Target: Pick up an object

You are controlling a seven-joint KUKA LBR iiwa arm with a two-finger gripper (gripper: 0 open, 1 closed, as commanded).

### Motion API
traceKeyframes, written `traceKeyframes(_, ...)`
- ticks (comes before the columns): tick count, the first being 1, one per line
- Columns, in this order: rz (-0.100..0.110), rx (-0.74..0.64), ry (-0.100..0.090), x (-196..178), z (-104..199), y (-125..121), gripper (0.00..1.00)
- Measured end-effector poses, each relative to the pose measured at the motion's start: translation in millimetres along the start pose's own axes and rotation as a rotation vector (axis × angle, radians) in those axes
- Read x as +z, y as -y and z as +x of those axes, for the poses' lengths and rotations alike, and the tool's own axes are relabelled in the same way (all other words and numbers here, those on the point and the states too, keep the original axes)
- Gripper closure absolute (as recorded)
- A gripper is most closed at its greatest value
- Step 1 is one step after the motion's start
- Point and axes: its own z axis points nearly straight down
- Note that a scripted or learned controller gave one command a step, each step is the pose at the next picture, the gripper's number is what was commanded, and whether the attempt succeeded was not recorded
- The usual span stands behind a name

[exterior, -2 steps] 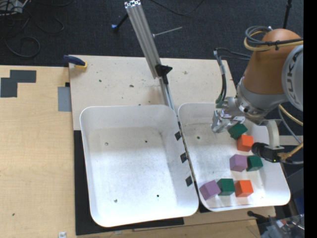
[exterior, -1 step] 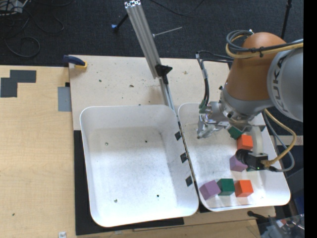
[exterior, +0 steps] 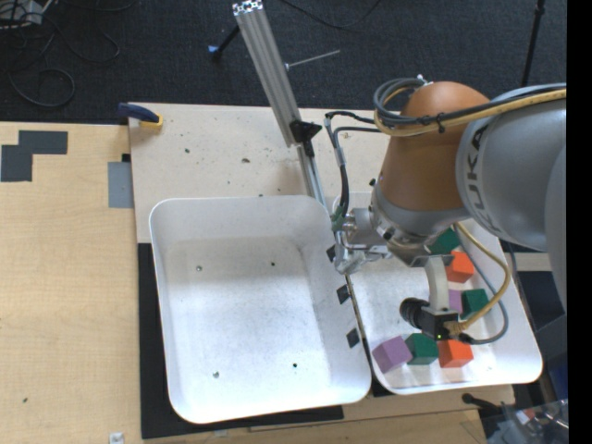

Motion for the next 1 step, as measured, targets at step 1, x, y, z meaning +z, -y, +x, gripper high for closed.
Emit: traceKeyframes(1, 0.001, 0.0, 0.0, 2.1, 42.7, 19.4, 1.0)
